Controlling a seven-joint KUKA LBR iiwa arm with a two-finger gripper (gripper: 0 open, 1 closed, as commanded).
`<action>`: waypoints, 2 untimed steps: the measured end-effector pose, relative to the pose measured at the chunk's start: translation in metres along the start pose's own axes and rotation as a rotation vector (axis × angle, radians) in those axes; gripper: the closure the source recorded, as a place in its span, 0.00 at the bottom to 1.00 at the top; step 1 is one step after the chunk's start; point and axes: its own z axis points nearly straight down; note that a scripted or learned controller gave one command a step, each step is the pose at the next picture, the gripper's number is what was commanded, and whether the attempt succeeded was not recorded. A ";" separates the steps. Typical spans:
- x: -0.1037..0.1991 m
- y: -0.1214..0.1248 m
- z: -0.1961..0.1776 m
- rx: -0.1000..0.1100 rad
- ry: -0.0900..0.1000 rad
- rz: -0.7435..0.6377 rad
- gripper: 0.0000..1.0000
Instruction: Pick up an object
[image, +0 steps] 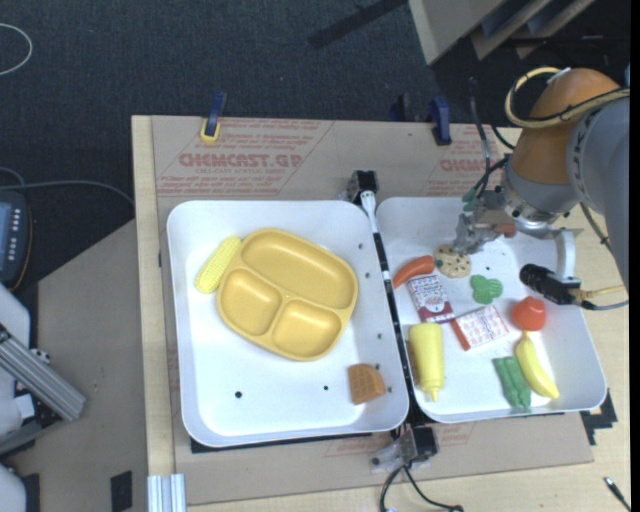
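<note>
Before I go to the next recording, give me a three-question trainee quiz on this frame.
1. True or false: the yellow divided plate lies in the left bin.
2. Multiple choice: which item lies against the plate's upper-left edge? A) the corn cob B) the tomato C) the banana
3. Short answer: which item in the right bin lies nearest the tool?

Key
1. True.
2. A.
3. The cookie, just below the tool, at the right end of the orange carrot.
</note>
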 end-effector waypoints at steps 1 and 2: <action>-0.005 -0.002 -0.044 -0.002 -0.001 0.003 1.00; 0.000 -0.001 -0.089 -0.004 -0.001 0.002 1.00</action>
